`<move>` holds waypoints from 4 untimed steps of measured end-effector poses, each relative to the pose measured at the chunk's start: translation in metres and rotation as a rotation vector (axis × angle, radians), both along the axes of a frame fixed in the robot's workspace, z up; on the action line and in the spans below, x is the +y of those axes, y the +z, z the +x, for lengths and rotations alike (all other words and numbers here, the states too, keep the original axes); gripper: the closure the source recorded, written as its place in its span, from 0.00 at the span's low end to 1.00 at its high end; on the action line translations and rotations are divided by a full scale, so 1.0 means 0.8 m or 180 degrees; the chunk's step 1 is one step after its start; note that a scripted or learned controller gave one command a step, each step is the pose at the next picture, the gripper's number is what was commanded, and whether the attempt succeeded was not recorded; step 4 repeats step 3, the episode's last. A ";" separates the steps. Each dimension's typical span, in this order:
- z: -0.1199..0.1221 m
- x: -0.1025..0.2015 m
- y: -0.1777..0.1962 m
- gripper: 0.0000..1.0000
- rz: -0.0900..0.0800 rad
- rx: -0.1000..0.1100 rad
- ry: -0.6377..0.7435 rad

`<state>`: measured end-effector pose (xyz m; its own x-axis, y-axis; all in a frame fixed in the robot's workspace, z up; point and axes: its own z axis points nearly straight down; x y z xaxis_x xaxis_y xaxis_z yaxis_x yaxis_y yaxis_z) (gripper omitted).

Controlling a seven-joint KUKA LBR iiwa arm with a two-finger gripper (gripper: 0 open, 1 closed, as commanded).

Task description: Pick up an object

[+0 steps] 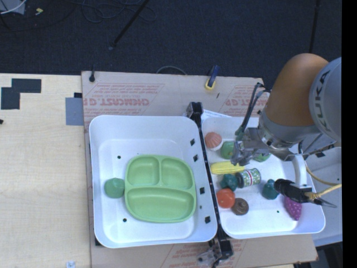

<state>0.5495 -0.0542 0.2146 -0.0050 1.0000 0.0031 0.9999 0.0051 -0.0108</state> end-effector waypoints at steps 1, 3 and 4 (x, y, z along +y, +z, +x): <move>-0.002 0.035 0.025 1.00 -0.0006 -0.0011 -0.0006; -0.011 0.036 0.016 1.00 -0.0008 0.0000 -0.0018; -0.011 0.036 0.016 1.00 -0.0008 0.0000 -0.0018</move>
